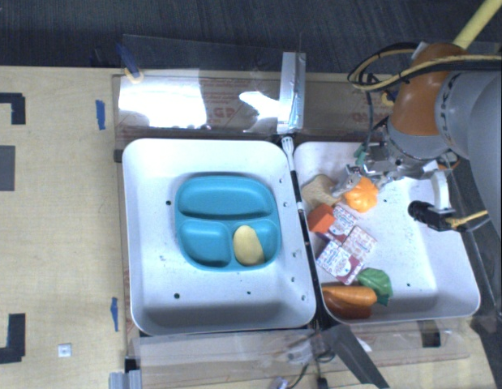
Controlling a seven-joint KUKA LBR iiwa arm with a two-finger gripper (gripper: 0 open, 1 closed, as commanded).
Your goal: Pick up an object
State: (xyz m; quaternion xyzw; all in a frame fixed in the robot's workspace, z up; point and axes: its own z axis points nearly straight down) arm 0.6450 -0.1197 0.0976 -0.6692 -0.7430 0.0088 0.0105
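My gripper (369, 168) hangs over the far part of the right bin (421, 258), directly above a small orange toy fruit (362, 195) and very close to it. I cannot see whether it has hold of that fruit. Beside the fruit, towards the bin's left wall, lie a beige piece (316, 189) and an orange-red block (321, 218). Two red-and-white packets (345, 240) sit in the middle. A toy carrot (348, 297) and a green piece (377, 282) rest at the near edge.
The left bin (153, 282) holds a blue divided tray (226, 220) with a yellow egg-shaped object (248, 245) in its lower right compartment. A black cable fitting (429, 214) from the arm hangs over the right bin. A clear panel (202, 96) stands behind the bins.
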